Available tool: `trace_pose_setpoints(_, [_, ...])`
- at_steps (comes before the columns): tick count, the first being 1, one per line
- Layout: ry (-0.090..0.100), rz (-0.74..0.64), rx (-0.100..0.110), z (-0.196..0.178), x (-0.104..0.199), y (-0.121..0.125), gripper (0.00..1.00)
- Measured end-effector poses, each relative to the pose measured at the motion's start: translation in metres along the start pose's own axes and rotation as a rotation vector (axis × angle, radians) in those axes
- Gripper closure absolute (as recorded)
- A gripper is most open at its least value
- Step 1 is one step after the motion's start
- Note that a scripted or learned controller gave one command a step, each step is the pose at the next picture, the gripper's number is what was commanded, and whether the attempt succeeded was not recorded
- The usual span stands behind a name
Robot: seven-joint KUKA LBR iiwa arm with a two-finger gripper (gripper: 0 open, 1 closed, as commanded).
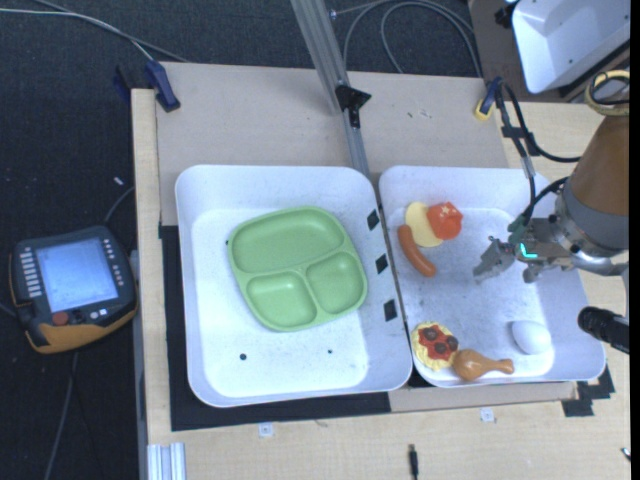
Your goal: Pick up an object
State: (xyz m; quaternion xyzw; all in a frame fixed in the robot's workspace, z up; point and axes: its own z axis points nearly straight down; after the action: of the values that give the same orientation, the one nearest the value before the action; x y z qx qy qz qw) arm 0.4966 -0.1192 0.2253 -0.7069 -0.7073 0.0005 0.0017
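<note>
Though small and probably light, the smooth white plastic egg (pixel 529 336) in the right white bin (pixel 470 183) looks slippery, best pinched across its middle. Above it hovers the tool (pixel 509 265), fingers spread, grasping nothing.

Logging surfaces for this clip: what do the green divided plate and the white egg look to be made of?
Green divided plate: likely molded plastic, matte with a faint sheen, uniform colour, rounded compartment ridges. White egg: smooth and slightly glossy, probably plastic toy food; too small to be sure.
</note>
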Motion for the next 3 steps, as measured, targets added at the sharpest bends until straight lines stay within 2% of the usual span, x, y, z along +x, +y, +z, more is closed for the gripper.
trace_pose_setpoints(1, [0.000,0.000,-0.002,-0.001,0.000,0.000,0.00])
trace_pose_setpoints(3, [0.002,0.000,0.004,0.109,0.019,0.008,0.00])
